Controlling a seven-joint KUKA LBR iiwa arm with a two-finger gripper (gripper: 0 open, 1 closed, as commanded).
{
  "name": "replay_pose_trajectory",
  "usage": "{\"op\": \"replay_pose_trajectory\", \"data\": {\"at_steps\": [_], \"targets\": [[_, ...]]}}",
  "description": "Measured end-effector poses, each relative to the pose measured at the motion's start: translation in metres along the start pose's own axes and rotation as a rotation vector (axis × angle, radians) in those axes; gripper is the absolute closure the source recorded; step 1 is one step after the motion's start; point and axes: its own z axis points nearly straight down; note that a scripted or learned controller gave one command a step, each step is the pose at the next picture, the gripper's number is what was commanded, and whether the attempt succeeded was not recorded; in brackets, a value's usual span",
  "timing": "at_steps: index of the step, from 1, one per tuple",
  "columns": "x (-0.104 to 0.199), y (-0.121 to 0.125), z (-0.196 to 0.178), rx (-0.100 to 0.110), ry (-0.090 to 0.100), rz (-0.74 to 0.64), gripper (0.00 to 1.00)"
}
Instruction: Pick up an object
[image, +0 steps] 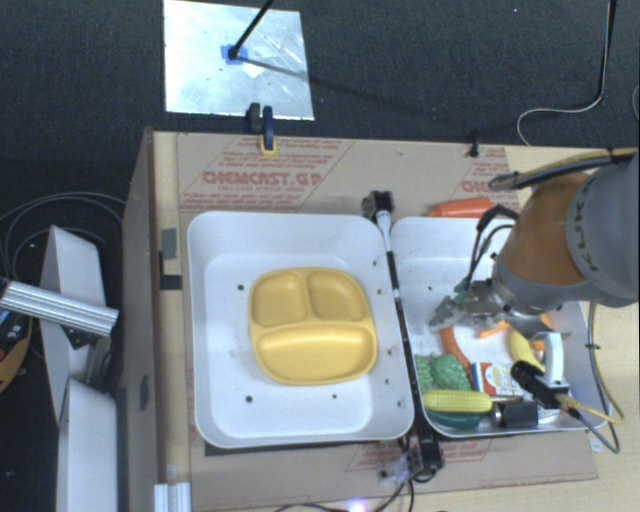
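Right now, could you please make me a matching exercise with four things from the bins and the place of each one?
Things:
1. yellow divided plate
2. corn cob
3. banana
4. arm

Places:
A. right bin, near the right wall
B. over the right bin, reaching in from the right
C. middle of the left bin
D. right bin, near the front wall

Pairs: 1-C, 2-D, 3-A, 4-B

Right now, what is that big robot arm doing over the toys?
The robot arm's claw is reaching down into the right bin, over a pile of toy food: a corn cob, something green, a banana. It is trying to pick one up. The left bin holds a yellow divided plate.
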Motion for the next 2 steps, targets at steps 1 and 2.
{"op": "replay_pose_trajectory", "data": {"at_steps": [1, 2], "targets": [[-0.001, -0.003, -0.007, 0.008, 0.000, 0.001, 1.00], [0.064, 0.066, -0.099, 0.006, 0.001, 0.000, 1.00]]}}
